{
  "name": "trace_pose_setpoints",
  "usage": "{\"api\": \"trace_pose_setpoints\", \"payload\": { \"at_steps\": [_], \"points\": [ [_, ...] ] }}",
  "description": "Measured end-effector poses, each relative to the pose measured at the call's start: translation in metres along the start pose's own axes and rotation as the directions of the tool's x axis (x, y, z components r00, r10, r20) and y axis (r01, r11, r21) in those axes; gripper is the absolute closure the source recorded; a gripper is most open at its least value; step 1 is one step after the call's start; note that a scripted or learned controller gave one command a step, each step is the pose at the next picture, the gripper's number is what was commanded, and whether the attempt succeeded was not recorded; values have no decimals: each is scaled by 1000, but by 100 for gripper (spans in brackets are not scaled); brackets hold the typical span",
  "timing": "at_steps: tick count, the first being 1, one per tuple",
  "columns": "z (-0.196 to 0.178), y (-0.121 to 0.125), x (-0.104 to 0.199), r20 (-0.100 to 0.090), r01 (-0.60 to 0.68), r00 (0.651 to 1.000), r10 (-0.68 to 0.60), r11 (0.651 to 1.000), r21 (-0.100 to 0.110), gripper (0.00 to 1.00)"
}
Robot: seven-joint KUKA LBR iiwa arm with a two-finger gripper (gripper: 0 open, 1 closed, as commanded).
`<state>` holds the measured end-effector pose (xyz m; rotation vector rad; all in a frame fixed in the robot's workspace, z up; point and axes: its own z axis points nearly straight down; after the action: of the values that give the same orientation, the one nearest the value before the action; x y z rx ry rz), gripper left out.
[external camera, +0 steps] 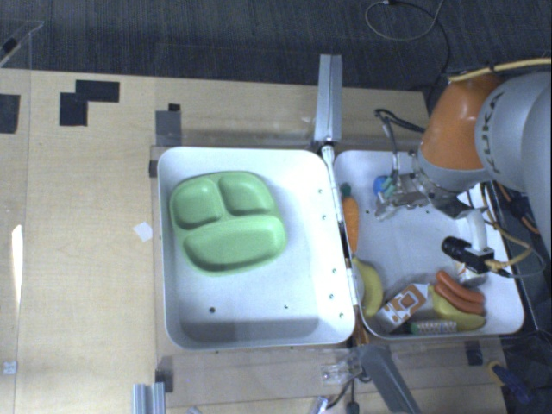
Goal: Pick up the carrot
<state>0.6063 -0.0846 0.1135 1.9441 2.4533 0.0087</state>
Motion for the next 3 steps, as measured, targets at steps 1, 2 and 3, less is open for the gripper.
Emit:
{"api": "trace_pose_setpoints", "payload": {
  "at_steps": [1,2,3],
  "points": [
    [-73,-66,44,-5,-41,999,41,999,7,100],
    [-90,-102,82,-4,-213,977,213,977,11,100],
    [-117,-92,118,0,-562,827,562,827,9,100]
  ]
}}
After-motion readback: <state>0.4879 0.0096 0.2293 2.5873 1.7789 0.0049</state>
